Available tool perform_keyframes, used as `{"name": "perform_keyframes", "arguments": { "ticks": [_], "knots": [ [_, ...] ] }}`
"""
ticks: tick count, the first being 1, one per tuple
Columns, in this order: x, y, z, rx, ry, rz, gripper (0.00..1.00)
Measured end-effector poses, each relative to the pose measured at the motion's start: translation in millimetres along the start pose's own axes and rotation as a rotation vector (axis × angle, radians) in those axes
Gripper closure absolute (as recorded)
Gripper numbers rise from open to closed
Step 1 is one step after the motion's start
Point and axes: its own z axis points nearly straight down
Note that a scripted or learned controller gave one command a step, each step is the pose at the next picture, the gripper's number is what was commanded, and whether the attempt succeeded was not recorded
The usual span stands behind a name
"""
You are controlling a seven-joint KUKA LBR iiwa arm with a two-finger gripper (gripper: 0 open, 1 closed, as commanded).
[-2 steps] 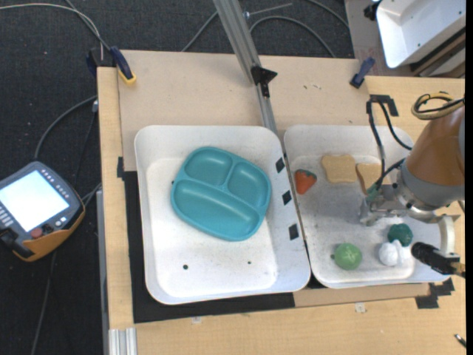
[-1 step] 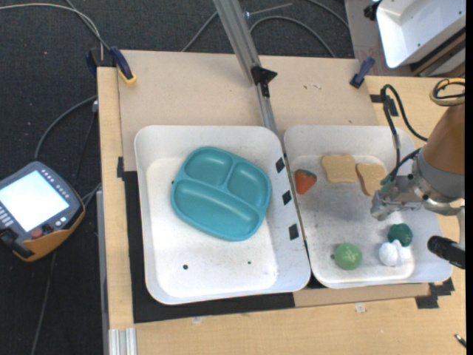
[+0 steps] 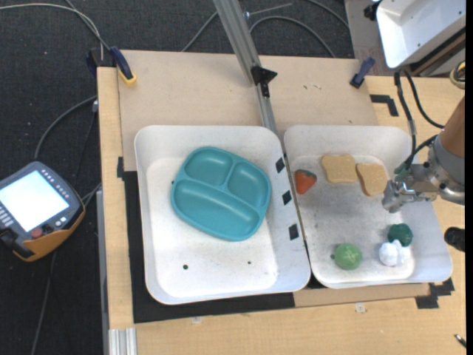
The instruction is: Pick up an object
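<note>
In the right bin (image 3: 325,220) lie two tan bread slices (image 3: 339,168) (image 3: 372,177), a red strawberry-like piece (image 3: 304,180), a green round object (image 3: 347,256), a dark green piece (image 3: 400,234) and a white object (image 3: 391,254). My gripper (image 3: 394,198) hangs over the bin's right side, just right of and below the second bread slice and above the dark green piece. Nothing shows between its tips.
The left bin (image 3: 159,272) holds a teal divided plate (image 3: 221,192). A metal pole (image 3: 244,43) slants across the bench top toward the gap between the bins. A handheld pendant (image 3: 33,209) lies on the floor at left.
</note>
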Motion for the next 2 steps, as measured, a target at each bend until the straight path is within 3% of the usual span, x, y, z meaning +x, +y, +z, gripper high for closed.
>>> {"name": "perform_keyframes", "arguments": {
  "ticks": [1, 2],
  "knots": [
    [0, 2, -31, 0.001, 0.0, 0.0, 1.0],
    [54, 1, -41, 0.005, 0.005, -0.005, 1.0]
  ]
}}
